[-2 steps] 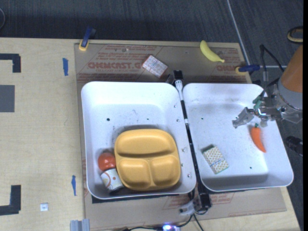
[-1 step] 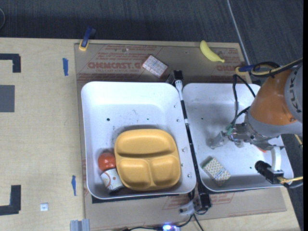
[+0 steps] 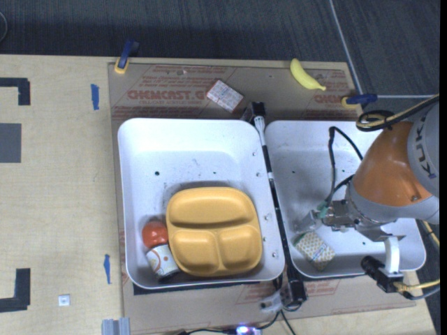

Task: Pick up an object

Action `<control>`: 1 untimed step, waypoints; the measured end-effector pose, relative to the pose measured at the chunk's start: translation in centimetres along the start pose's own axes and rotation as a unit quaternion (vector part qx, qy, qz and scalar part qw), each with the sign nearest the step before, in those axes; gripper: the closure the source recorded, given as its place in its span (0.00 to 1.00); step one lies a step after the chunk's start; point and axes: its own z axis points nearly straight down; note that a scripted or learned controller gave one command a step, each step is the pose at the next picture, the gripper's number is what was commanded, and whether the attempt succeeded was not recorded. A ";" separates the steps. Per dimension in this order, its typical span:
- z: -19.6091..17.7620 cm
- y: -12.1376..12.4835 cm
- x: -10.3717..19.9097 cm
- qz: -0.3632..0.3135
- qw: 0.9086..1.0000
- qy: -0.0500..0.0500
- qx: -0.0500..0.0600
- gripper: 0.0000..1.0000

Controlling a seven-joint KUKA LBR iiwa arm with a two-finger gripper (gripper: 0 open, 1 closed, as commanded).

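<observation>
The right bin point(image 3: 300, 152) holds a small checkered packet point(image 3: 315, 248) near its front left corner. My gripper point(image 3: 319, 220) hangs low over that bin, just above and behind the packet, under the grey wrist and orange band point(image 3: 391, 169). In the left bin point(image 3: 181, 142), a yellow divided tray point(image 3: 213, 229) lies at the front. An orange-red ball point(image 3: 154, 234) and a white-and-orange can point(image 3: 160, 259) sit tucked against the tray's left side.
On the cardboard behind the bins lie a yellow banana point(image 3: 306, 75) and a second checkered packet point(image 3: 223, 95). Blue clamps point(image 3: 126, 53) hold the cardboard's back corners. A black bar point(image 3: 269, 180) runs between the bins. Cables trail over the right bin's back.
</observation>
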 end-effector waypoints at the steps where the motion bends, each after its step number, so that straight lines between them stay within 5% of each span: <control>1: 0.0 -0.2 0.4 0.000 1.000 -0.001 -0.001 0.00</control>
